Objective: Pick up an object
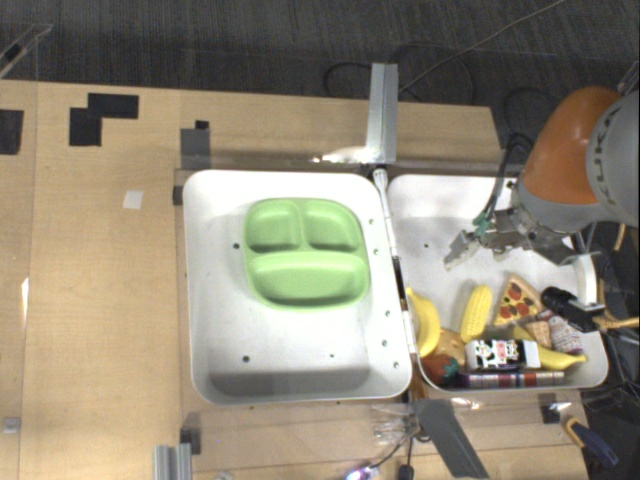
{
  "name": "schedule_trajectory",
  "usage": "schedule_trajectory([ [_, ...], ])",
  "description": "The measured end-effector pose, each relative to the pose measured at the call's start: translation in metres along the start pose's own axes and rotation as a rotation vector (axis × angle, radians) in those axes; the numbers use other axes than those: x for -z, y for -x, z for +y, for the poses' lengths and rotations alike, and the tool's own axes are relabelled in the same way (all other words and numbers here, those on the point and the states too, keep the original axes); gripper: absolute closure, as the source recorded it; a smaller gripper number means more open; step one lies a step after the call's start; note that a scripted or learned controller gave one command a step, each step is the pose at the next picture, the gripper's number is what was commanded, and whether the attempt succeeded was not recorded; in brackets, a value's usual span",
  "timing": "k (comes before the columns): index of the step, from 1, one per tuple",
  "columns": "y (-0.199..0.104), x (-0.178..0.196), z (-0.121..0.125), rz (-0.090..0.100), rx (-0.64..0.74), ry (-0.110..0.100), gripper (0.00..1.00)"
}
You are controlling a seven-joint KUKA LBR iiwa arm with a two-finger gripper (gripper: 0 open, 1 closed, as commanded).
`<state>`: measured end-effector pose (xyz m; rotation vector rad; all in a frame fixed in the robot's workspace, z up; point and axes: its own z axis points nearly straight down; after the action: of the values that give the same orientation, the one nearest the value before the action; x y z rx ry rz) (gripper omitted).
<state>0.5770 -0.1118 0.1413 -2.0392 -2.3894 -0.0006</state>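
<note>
My gripper (476,248) hangs over the bare upper-left part of the right bin (430,203), its fingers spread open with nothing between them. Below it, along the bin's near side, lie a corn cob (476,310), a banana (425,320), a pizza slice (518,300) and a black-and-white carton (500,353). A dark marker (505,378) lies along the front wall. The corn cob is the closest thing, a short way below the fingers and apart from them.
The left bin (215,268) holds a green divided plate (303,249) near its middle. A metal post (383,108) stands behind the wall between the two bins. The arm's orange band (565,148) is over the right bin's far right corner.
</note>
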Motion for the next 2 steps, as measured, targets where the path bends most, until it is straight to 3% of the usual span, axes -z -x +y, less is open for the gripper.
schedule_trajectory([
  [1,0.048,-0.051,-0.022,-0.002,0.096,0.011,0.0],
  [2,0.046,-0.041,-0.021,0.002,0.098,0.013,1.0],
])
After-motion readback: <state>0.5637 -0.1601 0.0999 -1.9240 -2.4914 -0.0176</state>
